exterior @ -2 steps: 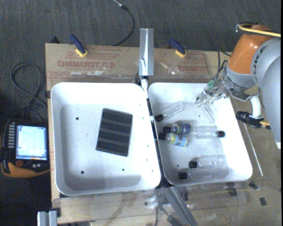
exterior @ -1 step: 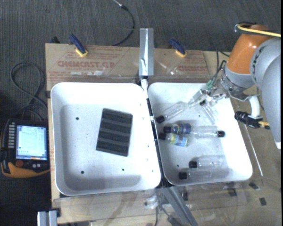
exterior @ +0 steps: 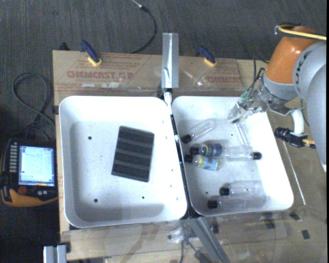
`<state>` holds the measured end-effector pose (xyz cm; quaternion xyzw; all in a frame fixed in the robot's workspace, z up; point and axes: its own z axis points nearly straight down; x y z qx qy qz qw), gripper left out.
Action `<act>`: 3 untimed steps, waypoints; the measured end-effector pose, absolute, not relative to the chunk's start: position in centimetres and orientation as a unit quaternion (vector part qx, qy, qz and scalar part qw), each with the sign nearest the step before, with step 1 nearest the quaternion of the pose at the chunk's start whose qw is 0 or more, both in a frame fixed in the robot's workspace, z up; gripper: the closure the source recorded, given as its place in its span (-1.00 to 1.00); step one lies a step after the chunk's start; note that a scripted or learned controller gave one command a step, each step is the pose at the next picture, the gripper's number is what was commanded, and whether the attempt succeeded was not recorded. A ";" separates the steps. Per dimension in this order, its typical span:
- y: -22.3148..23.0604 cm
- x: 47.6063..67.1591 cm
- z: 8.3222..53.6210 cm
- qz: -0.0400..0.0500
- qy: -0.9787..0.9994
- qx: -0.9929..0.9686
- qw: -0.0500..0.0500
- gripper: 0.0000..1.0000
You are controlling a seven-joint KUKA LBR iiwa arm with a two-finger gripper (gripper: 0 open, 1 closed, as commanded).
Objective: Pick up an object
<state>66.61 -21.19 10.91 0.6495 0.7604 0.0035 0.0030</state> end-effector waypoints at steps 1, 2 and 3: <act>-21.2 66.6 10.9 0.003 0.760 0.649 0.003 -1.00; -20.5 65.1 8.9 0.000 0.763 0.646 0.005 -1.00; -20.5 65.2 10.1 0.002 0.763 0.647 0.007 1.00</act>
